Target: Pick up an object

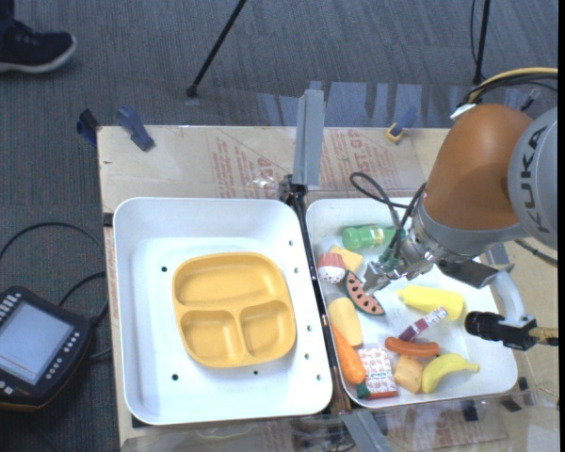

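Observation:
My gripper hangs low in the right bin, at the end of the grey and orange arm that reaches in from the right. Right under its tip lies a watermelon slice, red with a dark rind. I cannot tell whether the tip touches the slice. Around it lie a green piece, a red and white strawberry-like piece, a pale yellow oblong and a carrot. A yellow piece lies to the gripper's right.
The right bin's front holds a small bottle, a sausage, a banana, a cheese cube and a small box. In the left bin sits a yellow divided tray. A cable loops behind the gripper.

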### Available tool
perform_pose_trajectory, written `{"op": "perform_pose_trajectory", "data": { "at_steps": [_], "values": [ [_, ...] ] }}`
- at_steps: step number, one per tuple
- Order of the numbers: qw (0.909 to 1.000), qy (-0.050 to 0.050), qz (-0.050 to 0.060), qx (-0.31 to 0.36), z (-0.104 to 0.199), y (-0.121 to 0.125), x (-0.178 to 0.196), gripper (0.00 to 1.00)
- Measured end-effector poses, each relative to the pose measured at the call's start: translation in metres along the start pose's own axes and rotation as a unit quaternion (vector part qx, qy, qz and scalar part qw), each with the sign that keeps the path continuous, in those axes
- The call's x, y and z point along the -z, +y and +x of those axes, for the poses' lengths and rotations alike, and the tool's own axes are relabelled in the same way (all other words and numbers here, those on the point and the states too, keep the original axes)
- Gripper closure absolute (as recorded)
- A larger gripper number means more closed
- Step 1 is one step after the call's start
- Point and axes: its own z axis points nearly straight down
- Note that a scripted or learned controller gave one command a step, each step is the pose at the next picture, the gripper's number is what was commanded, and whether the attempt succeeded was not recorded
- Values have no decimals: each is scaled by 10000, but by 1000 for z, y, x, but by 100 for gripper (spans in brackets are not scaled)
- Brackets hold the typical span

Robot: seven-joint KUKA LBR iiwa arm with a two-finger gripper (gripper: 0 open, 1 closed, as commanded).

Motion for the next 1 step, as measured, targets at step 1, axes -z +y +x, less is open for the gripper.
{"op": "perform_pose_trajectory", "data": {
  "at_steps": [1],
  "values": [
    [9933, -11, -19, 1158, 81, 12, -33, 100]
  ]
}}
